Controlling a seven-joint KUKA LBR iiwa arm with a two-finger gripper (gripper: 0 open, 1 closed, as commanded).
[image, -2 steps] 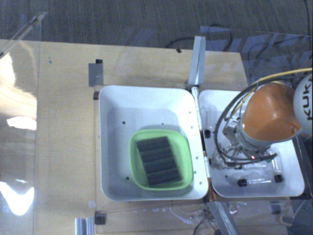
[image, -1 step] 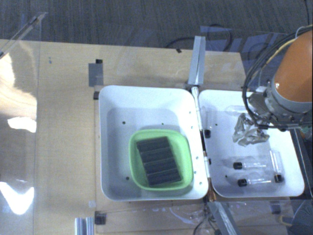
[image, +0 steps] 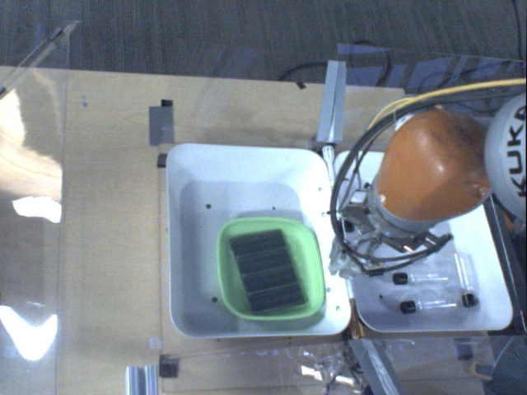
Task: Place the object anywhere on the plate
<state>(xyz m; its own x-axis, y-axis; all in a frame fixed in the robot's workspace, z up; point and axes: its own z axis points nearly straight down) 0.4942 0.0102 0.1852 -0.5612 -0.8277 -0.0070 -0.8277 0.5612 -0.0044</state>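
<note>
Two white bins side by side on wooden desk [image: 99, 245]. Left bin [image: 193, 220] holds green plate [image: 309, 257] in lower right part; dark ribbed rectangular object [image: 265, 270] lies flat on plate, tilted slightly. Arm [image: 432, 175], orange band uppermost, reaches from right and hangs over left part of right bin [image: 494, 303], near divide between bins. Gripper hidden beneath wrist and cables; cannot tell state of fingers. Clear tubes with black caps [image: 432, 303] lie in right bin below arm.

robotics lab, industrial arm [image: 436, 167] with bundled cables, two white bins [image: 185, 220] on a wooden bench [image: 99, 245], grey carpet [image: 206, 15]
</note>
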